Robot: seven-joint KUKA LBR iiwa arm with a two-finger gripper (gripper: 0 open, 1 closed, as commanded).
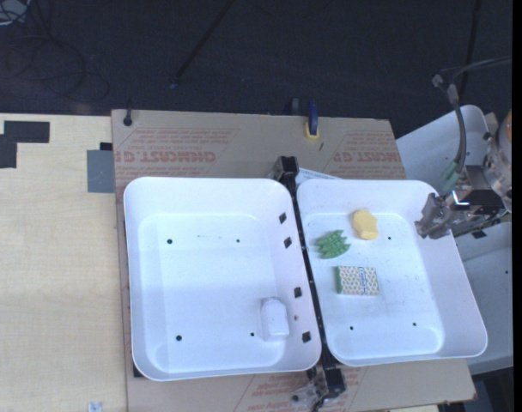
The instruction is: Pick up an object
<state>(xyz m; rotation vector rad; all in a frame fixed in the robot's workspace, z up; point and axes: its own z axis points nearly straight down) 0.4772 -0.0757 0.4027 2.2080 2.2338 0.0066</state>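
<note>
The right bin [433, 333] holds three things. A yellow lump [364, 223] lies toward its back, a small green leafy piece [331, 245] sits left of it, and a flat patterned green-and-white packet [357, 280] lies near the middle. In the left bin [158, 316] a white object [274, 318] rests by the front right corner. My gripper [433, 216] hangs at the right bin's right rim, well to the right of the yellow lump, with nothing seen in it.
The two bins stand side by side on a cardboard sheet [201, 148] over a pale wooden bench [46, 273]. Black clips [286, 166] join the bins along the middle. A yellow-and-blue clamp [312, 125] sits at the cardboard's back edge.
</note>
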